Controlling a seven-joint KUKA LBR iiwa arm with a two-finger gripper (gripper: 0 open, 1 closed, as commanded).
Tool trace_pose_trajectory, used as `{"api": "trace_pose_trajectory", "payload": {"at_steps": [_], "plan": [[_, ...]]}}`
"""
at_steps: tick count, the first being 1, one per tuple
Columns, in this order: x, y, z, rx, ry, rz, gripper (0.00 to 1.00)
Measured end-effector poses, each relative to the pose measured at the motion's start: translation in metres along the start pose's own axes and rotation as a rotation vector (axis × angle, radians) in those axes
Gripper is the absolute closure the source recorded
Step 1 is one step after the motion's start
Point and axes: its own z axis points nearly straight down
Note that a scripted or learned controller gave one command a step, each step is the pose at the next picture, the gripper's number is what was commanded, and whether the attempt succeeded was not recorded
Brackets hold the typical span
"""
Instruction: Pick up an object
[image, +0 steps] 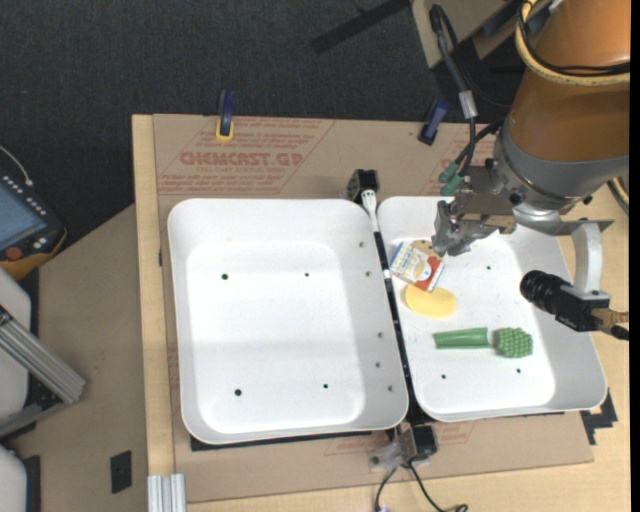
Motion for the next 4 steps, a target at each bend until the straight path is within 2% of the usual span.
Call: {"api": "trace_pose_trajectory", "payload": {"at_steps": [1,2,4], "plan": [[0.000,0.001,-0.010,-0.002,-0.001,-0.001,1.00],[0.054,-0.035,-0.046,-0.003,0.003,-0.007,1.00],[0.051,-0.033,-0.065,-0.004,0.000,-0.002,1.00]]}}
